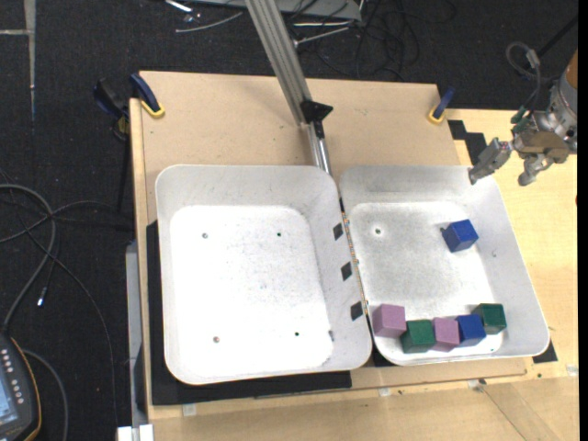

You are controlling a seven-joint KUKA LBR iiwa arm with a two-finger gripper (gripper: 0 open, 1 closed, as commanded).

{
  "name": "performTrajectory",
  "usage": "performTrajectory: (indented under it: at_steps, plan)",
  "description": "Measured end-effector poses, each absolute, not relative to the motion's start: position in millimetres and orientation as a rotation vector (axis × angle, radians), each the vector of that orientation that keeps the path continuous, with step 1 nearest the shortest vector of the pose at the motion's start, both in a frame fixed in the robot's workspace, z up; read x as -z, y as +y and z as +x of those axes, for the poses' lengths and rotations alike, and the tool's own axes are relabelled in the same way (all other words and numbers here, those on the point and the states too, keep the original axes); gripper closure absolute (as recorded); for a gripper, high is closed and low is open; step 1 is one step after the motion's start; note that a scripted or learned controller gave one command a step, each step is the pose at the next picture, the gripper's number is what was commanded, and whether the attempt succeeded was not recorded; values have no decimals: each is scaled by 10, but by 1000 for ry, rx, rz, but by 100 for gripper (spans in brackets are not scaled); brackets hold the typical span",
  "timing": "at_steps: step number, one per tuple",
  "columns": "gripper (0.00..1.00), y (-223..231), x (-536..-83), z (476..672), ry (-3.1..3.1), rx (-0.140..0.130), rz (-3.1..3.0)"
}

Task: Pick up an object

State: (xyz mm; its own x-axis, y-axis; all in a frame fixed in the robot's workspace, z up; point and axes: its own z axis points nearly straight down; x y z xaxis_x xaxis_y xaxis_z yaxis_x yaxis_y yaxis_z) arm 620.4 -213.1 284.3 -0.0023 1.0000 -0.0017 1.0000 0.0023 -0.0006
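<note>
Six blocks [446, 331] in right bin [404, 200]

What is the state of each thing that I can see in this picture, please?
End effector: open, holding nothing, above the right bin's far right corner.
Lone blue cube: lying apart from the others in the shallow white right bin.
Five small cubes along the near edge, left purple, left green, right purple, blue, right green: crowded together.
</note>
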Motion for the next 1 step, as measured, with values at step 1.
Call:
performTrajectory:
  at_steps: [1]
  plan:
    - [0, -1820, -3313, 6611, 2224, -6, 2210]
